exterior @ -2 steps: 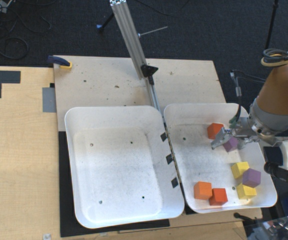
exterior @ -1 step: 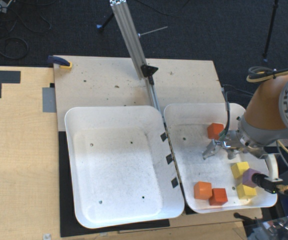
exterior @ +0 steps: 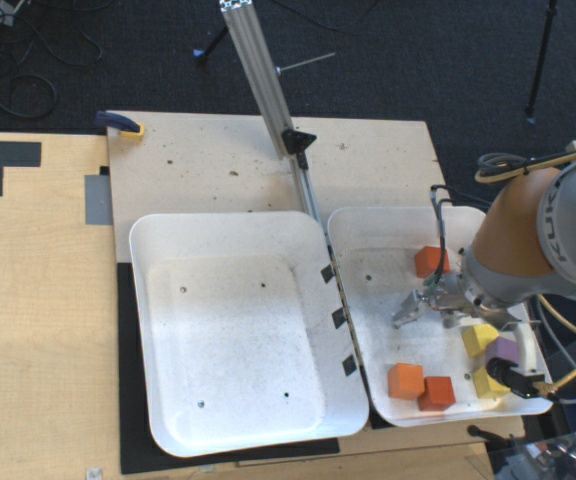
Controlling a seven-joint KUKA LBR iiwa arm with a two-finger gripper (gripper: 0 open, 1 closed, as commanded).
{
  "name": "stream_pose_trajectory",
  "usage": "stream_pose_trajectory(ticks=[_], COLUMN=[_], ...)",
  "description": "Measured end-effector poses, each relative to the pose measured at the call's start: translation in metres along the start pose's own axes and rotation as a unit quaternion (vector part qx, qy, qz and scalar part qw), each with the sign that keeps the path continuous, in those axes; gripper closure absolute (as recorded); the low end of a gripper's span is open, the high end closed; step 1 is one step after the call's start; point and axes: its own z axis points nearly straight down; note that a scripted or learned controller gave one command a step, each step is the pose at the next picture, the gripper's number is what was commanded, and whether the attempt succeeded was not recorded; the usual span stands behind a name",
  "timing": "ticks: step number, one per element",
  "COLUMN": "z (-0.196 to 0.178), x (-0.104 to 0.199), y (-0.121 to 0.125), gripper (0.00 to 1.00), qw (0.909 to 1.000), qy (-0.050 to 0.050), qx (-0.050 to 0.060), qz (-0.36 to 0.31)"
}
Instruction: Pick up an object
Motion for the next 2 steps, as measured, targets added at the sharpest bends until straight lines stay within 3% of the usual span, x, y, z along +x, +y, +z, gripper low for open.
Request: stream_pose_trajectory(ticks=[1,2], z=[-0.011,-0.072], x=[-0.001,-0.005], y=[0.000,-0.004], gripper=[1.00,1.00], qw=[1.0000,1.0000], qy=[0.000,-0.001], qx=[0.000,-0.002], qz=[0.004,0.003])
